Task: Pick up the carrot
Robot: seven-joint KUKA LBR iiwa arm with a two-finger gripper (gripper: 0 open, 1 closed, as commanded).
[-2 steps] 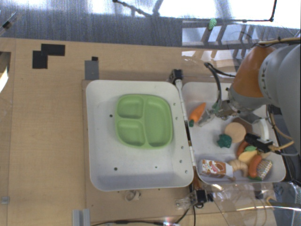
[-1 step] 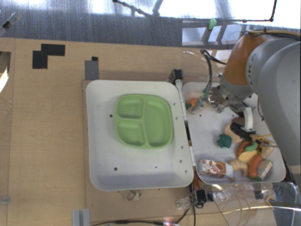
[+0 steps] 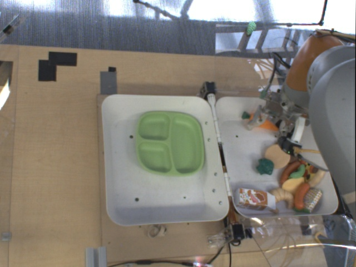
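The carrot (image 3: 262, 123) is orange with a small green top and lies at the far end of the right bin (image 3: 239, 154), near the back wall. My gripper (image 3: 280, 117) hangs right over its right end, low in the bin, and hides part of it. The view does not show whether the carrot is in its grasp. The grey arm with its orange band reaches in from the right.
Toy food is heaped in the right bin's near right corner: a green broccoli (image 3: 265, 166), a tan slice (image 3: 276, 154), sausages (image 3: 302, 196) and a small carton (image 3: 256, 199). In the left bin (image 3: 119, 193) sits a green divided plate (image 3: 169, 142).
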